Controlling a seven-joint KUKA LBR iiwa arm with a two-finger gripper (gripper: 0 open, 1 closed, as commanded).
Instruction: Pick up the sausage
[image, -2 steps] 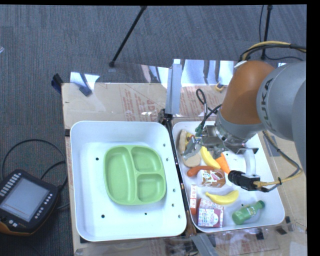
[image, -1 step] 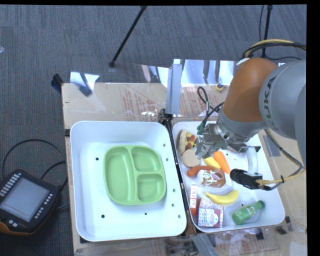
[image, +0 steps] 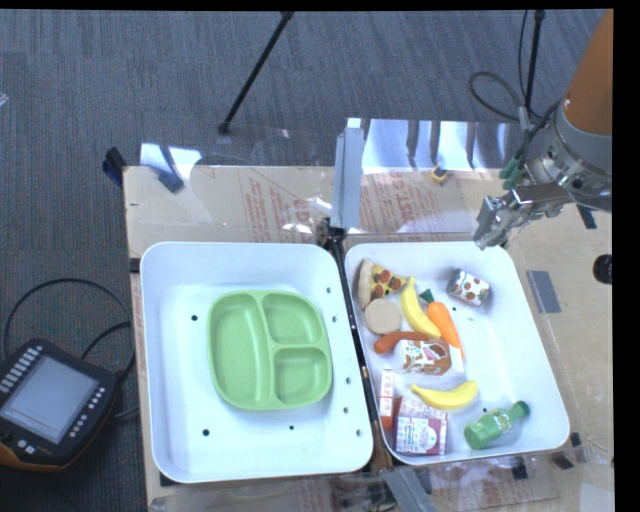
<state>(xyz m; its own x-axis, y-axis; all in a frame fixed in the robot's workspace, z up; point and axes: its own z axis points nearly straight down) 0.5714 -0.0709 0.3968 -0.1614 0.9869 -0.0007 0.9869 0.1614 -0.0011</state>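
The sausage (image: 393, 342) is a short reddish-orange piece lying in the right bin (image: 535, 355), left of centre, just below a round beige disc (image: 382, 316) and against a small printed carton (image: 427, 357). My gripper (image: 494, 232) hangs above the bin's far right corner, well up and to the right of the sausage. Its fingers stand slightly apart with nothing between them.
Around the sausage lie a pizza slice (image: 377, 281), two bananas (image: 419, 308) (image: 445, 396), a carrot (image: 446, 326), a can (image: 468, 288), a green bottle (image: 495, 424) and cartons (image: 420, 433). The left bin (image: 170, 290) holds a green divided plate (image: 270, 349).
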